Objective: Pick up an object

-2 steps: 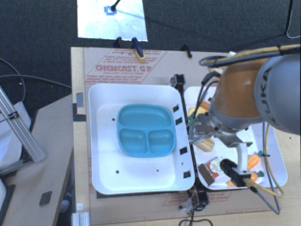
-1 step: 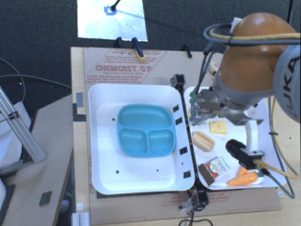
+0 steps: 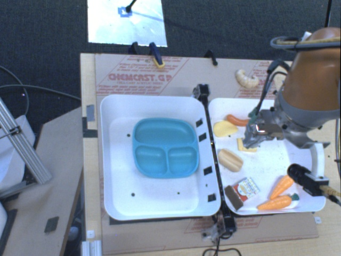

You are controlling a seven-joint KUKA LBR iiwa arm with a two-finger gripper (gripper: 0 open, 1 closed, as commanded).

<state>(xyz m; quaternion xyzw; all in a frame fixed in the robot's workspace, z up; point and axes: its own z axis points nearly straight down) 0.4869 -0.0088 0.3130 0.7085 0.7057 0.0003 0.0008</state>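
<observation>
My gripper (image 3: 251,141) hangs low over the right bin (image 3: 305,209), near its upper middle. Its tip is right at a small pale yellow piece (image 3: 246,148) lying on the bin floor, and it hides part of that piece. Just to the left lie a yellow chip-like disc (image 3: 224,129) and an orange sausage-shaped toy (image 3: 237,120). A tan bread roll (image 3: 230,160) lies below them. Nothing can be seen lifted off the floor.
Two orange carrots (image 3: 282,186) (image 3: 275,202), a printed packet (image 3: 246,188) and a dark brown block (image 3: 233,197) lie along the right bin's front. The left bin (image 3: 114,143) holds a blue divided plate (image 3: 164,147). A beige toy (image 3: 246,79) lies on the cardboard behind the bins.
</observation>
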